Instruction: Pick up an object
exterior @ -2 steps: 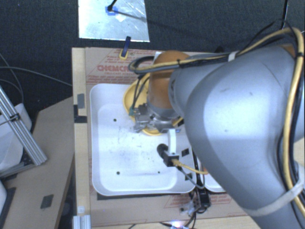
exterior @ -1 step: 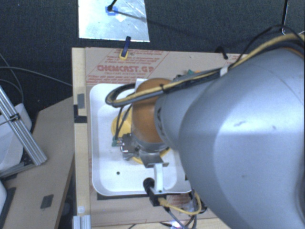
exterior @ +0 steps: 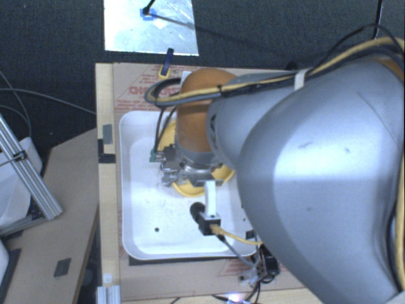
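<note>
My gripper [exterior: 190, 176] sits low over a yellow object [exterior: 190, 185] in the white bin [exterior: 136, 170]; grip unclear, nothing lifted, 1 pick left.

Grey arm [exterior: 316, 170] w/ orange band [exterior: 199, 116]; white bin [exterior: 136, 170]; yellow object [exterior: 190, 185]; red print seen on brown cardboard [exterior: 136, 87].

Bright overhead light, glare on the foil sheet [exterior: 150, 16], dark surroundings, soft grainy focus
</note>
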Available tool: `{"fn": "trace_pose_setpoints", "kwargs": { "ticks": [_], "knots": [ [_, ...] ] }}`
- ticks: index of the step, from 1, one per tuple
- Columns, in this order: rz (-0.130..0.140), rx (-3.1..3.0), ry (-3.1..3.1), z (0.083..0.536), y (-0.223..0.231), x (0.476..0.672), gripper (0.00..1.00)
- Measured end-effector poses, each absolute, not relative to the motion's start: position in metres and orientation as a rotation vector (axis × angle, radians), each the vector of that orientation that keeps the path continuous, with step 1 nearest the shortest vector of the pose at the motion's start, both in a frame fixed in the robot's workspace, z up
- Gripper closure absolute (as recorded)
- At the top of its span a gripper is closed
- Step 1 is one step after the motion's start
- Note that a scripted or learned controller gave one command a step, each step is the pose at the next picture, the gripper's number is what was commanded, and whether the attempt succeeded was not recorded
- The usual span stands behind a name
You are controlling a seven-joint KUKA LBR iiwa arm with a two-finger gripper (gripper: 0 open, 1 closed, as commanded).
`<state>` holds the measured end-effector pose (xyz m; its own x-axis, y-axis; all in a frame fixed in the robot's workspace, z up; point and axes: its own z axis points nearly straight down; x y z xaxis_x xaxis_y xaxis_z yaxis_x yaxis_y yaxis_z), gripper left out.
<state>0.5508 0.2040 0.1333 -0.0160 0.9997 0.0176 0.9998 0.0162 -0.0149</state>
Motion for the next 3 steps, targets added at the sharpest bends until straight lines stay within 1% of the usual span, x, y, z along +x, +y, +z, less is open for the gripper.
{"fn": "trace_pose_setpoints", "kwargs": {
  "ticks": [1,2,3],
  "knots": [
    [-0.037,-2.196,-2.245,0.089,0.138,0.499,1.00],
    [-0.030,-2.217,-2.237,0.243,0.096,0.490,1.00],
    [-0.028,-2.225,-2.234,0.407,0.074,0.488,1.00]
  ]
}}
